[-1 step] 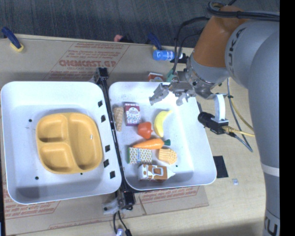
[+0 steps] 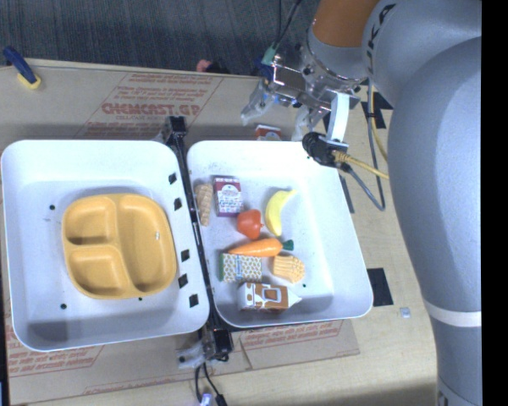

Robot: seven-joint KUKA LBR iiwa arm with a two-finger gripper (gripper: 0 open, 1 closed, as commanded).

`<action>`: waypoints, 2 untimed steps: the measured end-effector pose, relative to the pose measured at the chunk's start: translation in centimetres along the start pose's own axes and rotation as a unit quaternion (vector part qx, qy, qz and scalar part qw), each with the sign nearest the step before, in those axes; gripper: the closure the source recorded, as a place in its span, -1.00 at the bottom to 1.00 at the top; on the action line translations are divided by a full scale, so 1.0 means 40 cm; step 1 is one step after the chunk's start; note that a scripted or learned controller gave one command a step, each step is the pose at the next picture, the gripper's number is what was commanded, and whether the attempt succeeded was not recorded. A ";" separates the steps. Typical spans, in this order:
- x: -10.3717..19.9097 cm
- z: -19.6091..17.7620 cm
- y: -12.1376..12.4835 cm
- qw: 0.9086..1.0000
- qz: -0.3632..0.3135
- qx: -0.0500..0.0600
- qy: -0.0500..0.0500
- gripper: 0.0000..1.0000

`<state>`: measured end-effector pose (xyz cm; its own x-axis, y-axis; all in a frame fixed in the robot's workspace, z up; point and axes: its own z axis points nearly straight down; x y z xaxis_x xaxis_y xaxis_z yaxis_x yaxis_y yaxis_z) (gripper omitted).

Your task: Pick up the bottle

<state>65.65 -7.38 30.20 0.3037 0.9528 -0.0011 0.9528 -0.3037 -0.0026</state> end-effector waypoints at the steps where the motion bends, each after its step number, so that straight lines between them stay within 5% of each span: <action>1: 0.002 -0.025 -0.001 1.000 -0.004 0.002 0.000 1.00; 2: -0.231 0.078 -0.331 0.999 0.033 0.002 0.000 1.00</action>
